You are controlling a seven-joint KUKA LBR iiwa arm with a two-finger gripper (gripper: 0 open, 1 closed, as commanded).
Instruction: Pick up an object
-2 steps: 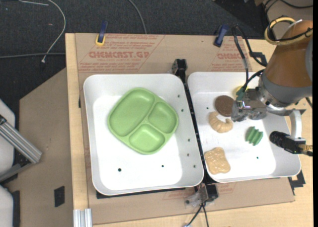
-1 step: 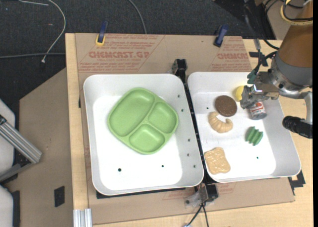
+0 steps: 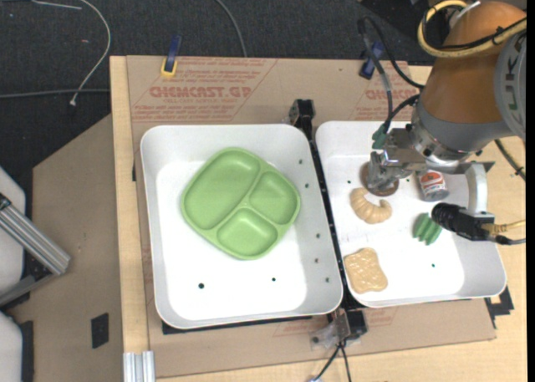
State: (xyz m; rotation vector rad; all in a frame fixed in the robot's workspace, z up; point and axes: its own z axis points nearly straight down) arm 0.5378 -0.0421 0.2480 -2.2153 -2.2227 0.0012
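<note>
My gripper (image 3: pixel 380 181) hangs over the upper left part of the right bin (image 3: pixel 468 288), its tip just above a tan, croissant-shaped object (image 3: pixel 371 207). The tip almost touches that object's upper edge. In the same bin lie a flat beige cracker-like piece (image 3: pixel 365 270) near the front left, a small green ridged object (image 3: pixel 427 230) to the right, and a small red-and-white can (image 3: pixel 432 185) partly tucked under the arm's wrist.
The left bin (image 3: pixel 167 272) holds a green divided plate (image 3: pixel 242 201). A black clamp (image 3: pixel 302 113) sits at the back between the two bins. Cables run along the arm (image 3: pixel 476 63) and past the right bin's right side.
</note>
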